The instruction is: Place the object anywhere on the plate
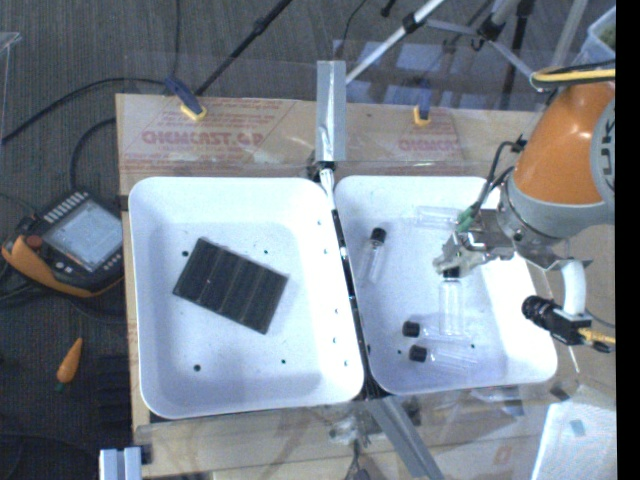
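Two bins: shallow white trays side by side on the tabletop [150, 128], touching along a dark seam in the middle of the view.
Left bin [160, 368]: holds the plate [231, 286], a dark, flat, ribbed rectangle lying tilted, near the bin's centre; a few small dark specks dot the floor around it.
Right bin [390, 203]: holds several clear vials with black caps.
Vial by the seam [375, 250]: lies alone at the bin's upper left, black cap at its upper end, clear body pointing down, well apart from the others.
Vials at the bottom [428, 348]: two black caps close together near the bin's lower middle, clear bodies stretching to the right; one more clear tube lies just above them, below the pincer.
Clear tube at the top [440, 215]: faint, lying across the bin's upper part, just left of the pincer.
Arm [570, 153]: grey with a broad orange band, reaching in from the right over the right bin.
Pincer [458, 258]: low over the right bin's middle right, pointing left and down; whether it is open or closed cannot be told, and no vial can be seen in it.
Task object: the vials all lie in the right bin; none is on the plate.
Outside the bins: a handheld pendant [78, 243] with a screen left of the tabletop, and yellow clamps [190, 110] at the tabletop's far edge.
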Robot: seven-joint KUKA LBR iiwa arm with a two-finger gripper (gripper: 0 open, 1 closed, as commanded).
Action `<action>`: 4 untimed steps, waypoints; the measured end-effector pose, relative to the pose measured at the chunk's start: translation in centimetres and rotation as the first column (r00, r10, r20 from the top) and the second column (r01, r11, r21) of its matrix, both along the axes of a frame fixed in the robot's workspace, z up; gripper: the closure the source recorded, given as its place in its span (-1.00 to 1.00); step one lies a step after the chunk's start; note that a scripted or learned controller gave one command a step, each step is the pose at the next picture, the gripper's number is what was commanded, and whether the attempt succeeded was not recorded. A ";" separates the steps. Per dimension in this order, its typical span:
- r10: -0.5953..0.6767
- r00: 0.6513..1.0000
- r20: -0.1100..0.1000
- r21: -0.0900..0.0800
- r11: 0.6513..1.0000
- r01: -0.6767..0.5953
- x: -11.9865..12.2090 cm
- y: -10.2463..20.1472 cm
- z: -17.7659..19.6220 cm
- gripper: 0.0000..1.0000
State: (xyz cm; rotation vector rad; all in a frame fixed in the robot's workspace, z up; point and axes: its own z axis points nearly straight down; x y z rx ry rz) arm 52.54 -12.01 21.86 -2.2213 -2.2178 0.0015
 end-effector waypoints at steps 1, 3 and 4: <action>-0.119 0.993 -0.001 -0.002 0.993 0.119 2.8 10.8 1.3 1.00; 0.361 0.932 -0.001 0.000 0.932 -0.361 3.0 22.2 -3.6 1.00; 0.466 0.885 0.002 -0.004 0.885 -0.466 14.3 24.4 2.6 1.00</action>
